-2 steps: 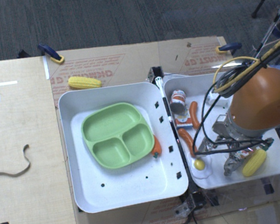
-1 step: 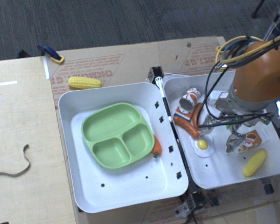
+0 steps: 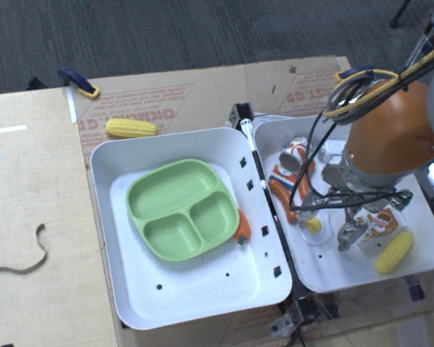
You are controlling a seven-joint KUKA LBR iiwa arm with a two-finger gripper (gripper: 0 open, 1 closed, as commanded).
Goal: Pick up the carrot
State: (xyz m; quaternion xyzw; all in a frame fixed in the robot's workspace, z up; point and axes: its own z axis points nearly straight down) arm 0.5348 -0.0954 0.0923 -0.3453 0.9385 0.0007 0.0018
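Carrot beside the green plate looks light, stiff, smooth; grip its middle; whether the jaws are open I cannot tell.

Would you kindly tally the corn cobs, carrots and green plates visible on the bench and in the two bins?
Corn cobs: 2, one on the cardboard, one in the right bin
Carrots: 1, beside the plate in the left bin
Green divided plates: 1
Total: 4
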